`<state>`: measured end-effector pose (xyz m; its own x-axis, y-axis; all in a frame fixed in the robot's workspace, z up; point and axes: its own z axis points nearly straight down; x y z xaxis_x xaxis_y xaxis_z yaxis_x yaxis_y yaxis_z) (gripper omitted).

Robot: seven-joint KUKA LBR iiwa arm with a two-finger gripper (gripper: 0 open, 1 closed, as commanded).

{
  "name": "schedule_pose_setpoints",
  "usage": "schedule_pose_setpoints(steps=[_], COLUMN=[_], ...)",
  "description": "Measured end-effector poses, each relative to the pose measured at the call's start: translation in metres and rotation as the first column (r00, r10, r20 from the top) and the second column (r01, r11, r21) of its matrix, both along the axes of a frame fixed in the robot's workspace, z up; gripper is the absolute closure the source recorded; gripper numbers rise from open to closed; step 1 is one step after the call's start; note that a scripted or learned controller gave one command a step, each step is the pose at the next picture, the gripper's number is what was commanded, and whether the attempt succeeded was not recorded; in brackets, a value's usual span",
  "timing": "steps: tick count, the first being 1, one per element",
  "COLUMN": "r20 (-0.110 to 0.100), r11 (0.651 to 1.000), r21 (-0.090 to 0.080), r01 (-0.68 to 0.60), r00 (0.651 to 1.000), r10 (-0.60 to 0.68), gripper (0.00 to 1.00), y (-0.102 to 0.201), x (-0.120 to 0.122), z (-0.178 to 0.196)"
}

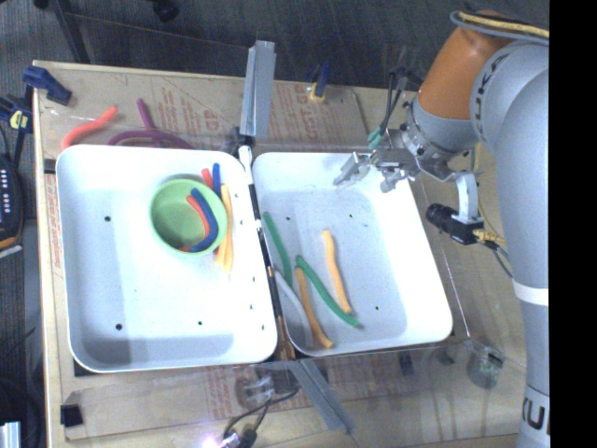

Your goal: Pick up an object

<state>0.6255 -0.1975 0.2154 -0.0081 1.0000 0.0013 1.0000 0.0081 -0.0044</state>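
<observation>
The right bin (424,278) holds several thin strips. An orange strip (336,271) lies near the middle, a green strip (322,292) curves beside it, another orange strip (312,317) lies toward the front, and a second green strip (275,238) runs along the left wall. My gripper (367,177) hangs over the bin's far edge, well behind the strips. Its fingers (348,173) are spread open with nothing between them.
The left bin (112,315) holds a green bowl (177,217) with red, blue and yellow strips on its right rim. A grey bar (256,87) stands behind the gap between the bins. Loose orange and purple strips (121,129) lie on the bench at back left.
</observation>
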Motion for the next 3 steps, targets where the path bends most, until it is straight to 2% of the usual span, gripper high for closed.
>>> schedule_pose_setpoints(steps=[1, 2, 3], r20=[0.002, 0.000, 0.003], r11=[0.999, 0.999, 0.963], r21=[-0.002, -0.002, -0.001], r01=[-0.049, -0.054, -0.269], r00=[0.999, 0.999, 0.963], r10=[0.049, 0.054, 0.269], gripper=[0.00, 1.00, 1.00], y=[-0.005, -0.005, 0.031], x=[-0.036, -0.035, -0.003], z=[-0.123, -0.113, -0.010])
